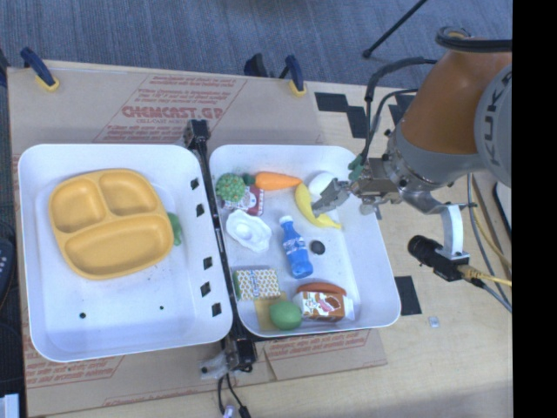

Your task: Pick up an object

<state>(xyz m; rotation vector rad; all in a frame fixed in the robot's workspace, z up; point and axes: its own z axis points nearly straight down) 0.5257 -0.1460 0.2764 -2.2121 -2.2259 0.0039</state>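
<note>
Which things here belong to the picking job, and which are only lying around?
Job:
gripper
banana
blue bottle
carrot
green ball
right bin

Lying about:
yellow tray in left bin
blue clamps
cardboard sheet

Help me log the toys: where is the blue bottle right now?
The blue bottle lies near the middle of the right bin, between the white fried egg on its left and the banana above right.

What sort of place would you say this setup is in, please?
Probably a robotics lab: a KUKA arm reaches over two white bins, toy food like a banana fills one, and clamps pin cardboard down.
</note>
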